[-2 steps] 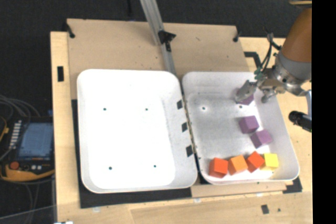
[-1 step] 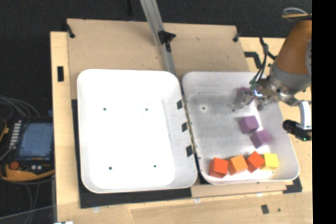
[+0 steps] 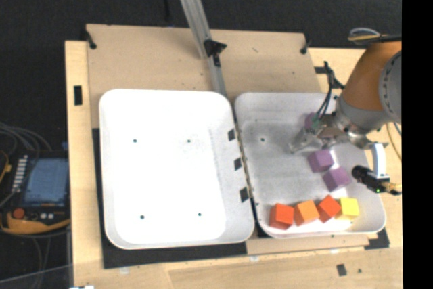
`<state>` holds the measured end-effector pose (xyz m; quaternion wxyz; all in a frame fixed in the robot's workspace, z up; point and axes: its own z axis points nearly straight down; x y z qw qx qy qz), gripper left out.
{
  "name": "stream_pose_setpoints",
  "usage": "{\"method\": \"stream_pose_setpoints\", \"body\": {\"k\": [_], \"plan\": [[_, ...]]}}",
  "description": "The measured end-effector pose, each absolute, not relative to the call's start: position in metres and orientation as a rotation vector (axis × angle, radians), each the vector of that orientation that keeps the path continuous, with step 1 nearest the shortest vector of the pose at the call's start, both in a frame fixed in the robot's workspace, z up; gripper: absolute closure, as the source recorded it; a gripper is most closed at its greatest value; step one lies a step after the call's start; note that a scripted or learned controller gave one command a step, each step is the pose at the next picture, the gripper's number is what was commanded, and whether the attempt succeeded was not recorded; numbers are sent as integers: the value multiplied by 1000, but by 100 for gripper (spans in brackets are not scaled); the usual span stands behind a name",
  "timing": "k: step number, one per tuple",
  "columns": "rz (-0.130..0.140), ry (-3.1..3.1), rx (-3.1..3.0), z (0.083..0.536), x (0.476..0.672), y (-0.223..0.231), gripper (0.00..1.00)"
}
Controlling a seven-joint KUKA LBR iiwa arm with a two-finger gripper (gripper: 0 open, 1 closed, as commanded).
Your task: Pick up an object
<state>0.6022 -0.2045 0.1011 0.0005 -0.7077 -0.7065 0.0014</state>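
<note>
— At three o'clock, the hand (image 3: 306, 140) hovers; its state I cannot tell.
— Purple block (image 3: 321, 160) sits just beside, at five o'clock. Off-centre descent might nudge it away.

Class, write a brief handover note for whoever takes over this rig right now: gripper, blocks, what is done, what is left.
Gripper: low in the right bin, beside the purple blocks; no block seen in it.
Blocks: two purple blocks mid-bin; two orange, one red-orange and one yellow along the near edge.
Done: nothing lifted.
Left: grasp one block and raise it.
</note>
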Motion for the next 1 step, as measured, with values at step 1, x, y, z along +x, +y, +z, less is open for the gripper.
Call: {"method": "stream_pose_setpoints", "body": {"k": [1], "plan": [[-4,-2219,-2232,116,604,-206,100]]}}
